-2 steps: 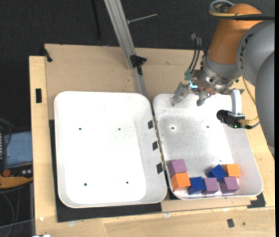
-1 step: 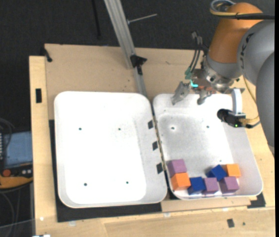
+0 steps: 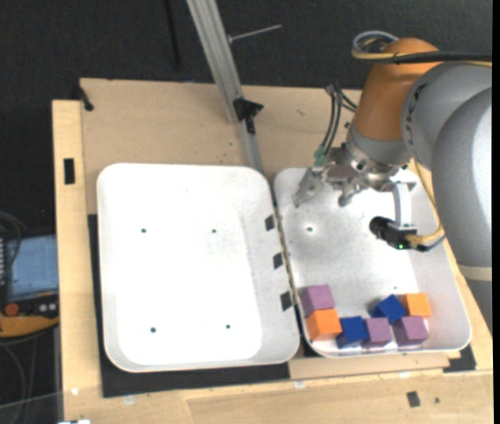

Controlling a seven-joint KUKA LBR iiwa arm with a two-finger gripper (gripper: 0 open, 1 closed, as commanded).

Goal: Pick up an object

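Several small blocks lie along the near edge of the right bin (image 3: 347, 259): a purple block (image 3: 318, 298), an orange block (image 3: 324, 323), a blue block (image 3: 352, 330), a second purple block (image 3: 379, 331), another blue block (image 3: 391, 308) and an orange block (image 3: 418, 304). My gripper (image 3: 325, 190) hangs over the far left part of that bin, well away from the blocks. It is open, its two fingers (image 3: 302, 190) spread, and nothing sits between them.
The left bin (image 3: 184, 263) lies beside the right one, with black clips along the shared rim. A slanted metal pole (image 3: 219, 56) rises behind the bins. A black cable end (image 3: 390, 230) hangs off the wrist. A blue-screened device (image 3: 25, 276) sits off the bench at left.
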